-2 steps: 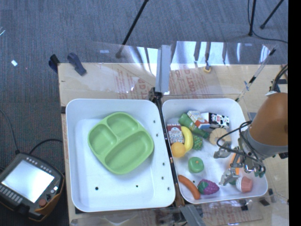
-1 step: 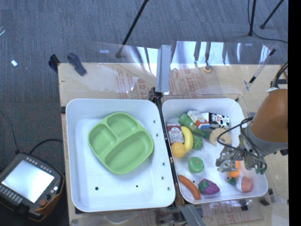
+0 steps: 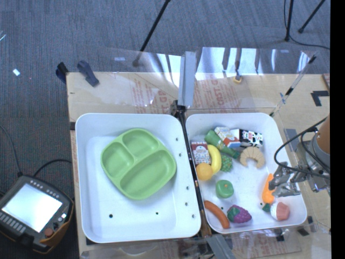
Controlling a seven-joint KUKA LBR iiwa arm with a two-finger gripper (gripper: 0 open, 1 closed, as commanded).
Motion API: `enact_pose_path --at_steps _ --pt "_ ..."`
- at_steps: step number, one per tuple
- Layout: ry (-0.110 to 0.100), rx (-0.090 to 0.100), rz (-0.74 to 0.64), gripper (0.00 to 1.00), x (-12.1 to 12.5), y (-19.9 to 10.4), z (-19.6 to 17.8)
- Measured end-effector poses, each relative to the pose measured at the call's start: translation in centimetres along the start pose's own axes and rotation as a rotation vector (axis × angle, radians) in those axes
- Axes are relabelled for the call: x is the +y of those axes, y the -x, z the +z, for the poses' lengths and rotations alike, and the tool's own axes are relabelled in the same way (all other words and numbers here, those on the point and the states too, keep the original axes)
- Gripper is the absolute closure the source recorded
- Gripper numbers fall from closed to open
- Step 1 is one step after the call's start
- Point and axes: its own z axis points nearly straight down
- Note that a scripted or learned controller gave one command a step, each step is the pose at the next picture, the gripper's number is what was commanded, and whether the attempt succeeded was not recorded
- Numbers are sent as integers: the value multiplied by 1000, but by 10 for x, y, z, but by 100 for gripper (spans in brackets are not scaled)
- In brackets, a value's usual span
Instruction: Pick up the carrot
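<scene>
- A red sausage (image 3: 216,214) lies at the front of the right bin (image 3: 245,232).
- The carrot (image 3: 268,189) is by my gripper (image 3: 280,183); I can't tell its state.
- It looks light, hard, smooth; grab its middle.

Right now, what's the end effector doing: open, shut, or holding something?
End effector: in the right bin, right beside the carrot; whether it is open, shut or gripping the carrot cannot be told from this view.
</scene>
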Motion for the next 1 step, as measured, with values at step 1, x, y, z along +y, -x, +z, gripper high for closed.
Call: enact_pose_path --at_steps 1 --pt "2 7 338 100 67 14 16"
